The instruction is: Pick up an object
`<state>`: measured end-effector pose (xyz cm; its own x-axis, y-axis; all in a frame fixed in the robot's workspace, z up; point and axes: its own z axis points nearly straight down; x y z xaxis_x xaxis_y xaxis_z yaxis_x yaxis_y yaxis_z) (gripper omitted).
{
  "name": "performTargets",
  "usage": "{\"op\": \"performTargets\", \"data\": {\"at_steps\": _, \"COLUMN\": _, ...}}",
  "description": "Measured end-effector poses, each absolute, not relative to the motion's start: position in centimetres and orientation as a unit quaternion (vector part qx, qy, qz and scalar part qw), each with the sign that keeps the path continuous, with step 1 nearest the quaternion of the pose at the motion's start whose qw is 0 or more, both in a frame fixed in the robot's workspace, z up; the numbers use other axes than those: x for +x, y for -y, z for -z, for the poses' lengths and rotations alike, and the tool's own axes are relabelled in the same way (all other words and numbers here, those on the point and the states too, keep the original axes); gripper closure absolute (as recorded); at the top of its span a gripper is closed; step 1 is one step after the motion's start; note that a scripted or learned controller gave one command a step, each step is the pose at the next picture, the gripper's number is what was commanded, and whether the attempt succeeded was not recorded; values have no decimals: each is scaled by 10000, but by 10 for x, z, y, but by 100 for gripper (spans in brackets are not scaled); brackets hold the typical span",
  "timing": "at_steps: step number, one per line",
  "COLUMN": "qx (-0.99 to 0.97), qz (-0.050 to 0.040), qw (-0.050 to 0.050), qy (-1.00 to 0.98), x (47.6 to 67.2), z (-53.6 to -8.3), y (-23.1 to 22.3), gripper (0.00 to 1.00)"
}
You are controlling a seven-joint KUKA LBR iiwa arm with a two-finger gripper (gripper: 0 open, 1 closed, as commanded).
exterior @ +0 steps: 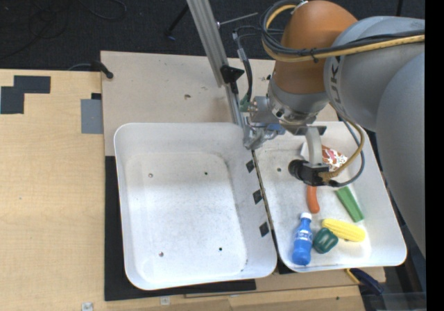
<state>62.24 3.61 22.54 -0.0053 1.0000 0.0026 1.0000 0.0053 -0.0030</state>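
claw [258,135] is hanging over the rim where the two bins are meeting; opening and hold cannot tell | right bin [281,200], lying right of claw, is holding red-white packet [334,157] nearest claw, then orange carrot [313,199], green stick [349,204], yellow corn [344,230], blue bottle [302,240], dark green pepper [325,241] | left bin [180,212] is lying left of claw

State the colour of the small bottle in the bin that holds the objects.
The bottle is blue with a white cap, seen best in the camera view.
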Motion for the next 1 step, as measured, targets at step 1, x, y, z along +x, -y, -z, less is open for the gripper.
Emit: {"op": "performTargets", "data": {"at_steps": 1, "qx": -7055, "qz": -16, "qw": 28, "qy": 7087, "x": 605, "z": -216, "y": -85, "gripper": 100}}
